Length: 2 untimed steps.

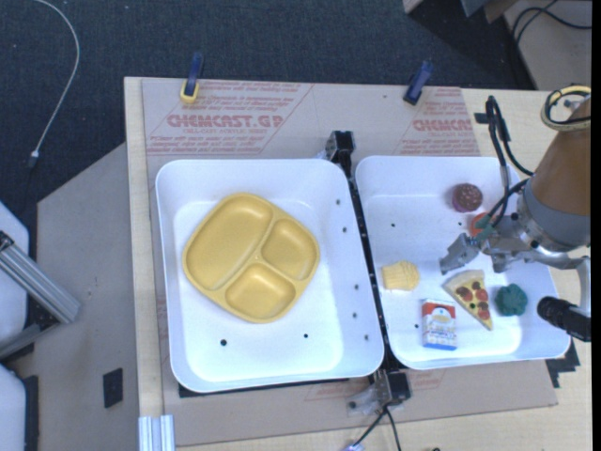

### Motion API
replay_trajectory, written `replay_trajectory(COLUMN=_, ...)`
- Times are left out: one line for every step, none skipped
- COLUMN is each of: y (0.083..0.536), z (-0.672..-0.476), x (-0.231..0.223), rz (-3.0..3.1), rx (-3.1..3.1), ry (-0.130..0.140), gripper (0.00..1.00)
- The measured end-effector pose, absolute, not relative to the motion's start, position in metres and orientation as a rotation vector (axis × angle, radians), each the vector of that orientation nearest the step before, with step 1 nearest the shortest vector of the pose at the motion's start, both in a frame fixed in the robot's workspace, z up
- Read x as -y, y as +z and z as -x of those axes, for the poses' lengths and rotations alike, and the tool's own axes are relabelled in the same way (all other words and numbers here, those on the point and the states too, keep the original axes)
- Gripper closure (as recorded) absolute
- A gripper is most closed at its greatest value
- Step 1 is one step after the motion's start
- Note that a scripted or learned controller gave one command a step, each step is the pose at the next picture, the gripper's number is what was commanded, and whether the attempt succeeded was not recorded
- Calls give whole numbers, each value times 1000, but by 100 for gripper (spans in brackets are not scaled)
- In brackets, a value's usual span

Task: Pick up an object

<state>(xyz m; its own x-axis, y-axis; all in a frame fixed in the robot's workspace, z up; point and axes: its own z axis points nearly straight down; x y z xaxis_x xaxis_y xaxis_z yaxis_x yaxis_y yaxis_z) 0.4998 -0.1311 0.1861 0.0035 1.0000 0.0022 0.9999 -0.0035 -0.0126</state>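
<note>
nearest the camera, by the front rim of the right bin [526, 350], a small red, white and blue carton [439, 325] stands on the bin floor. just behind it and to its right lies a toy pizza slice [471, 298], tip pointing toward the front right, and beside that, nearer the right edge, a dark green rounded lump [512, 299] too blurred to name. a pale yellow crumbly piece [401, 275] sits by the divider between the two bins.

the left bin [188, 346] carries a yellow three-compartment tray [251, 256], lying flat and turned at an angle.

the gripper [465, 252] hangs over the middle of the right bin, its grey metal parts reaching toward the left, just above and behind the wide end of the pizza slice. whether the fingers are spread or closed cannot be made out; they blur into the wrist hardware, and nothing is visibly between them. a red bit shows at the gripper's far side, partly covered. the arm [563, 186] is cut off by the right edge, and cables run up over it.

farther back in the right bin, a dark red round object [467, 196] lies apart from the gripper. at the far edge of the bench [235, 120], two blue clamps [418, 83] grip the printed board.
</note>
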Motion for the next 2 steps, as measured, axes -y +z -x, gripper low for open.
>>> replay_trajectory(y=192, z=-503, x=131, rz=2221, rx=2221, ry=1, gripper=0)
replay_trajectory(y=133, z=-506, x=122, rz=2216, rx=2217, ry=5, gripper=0)
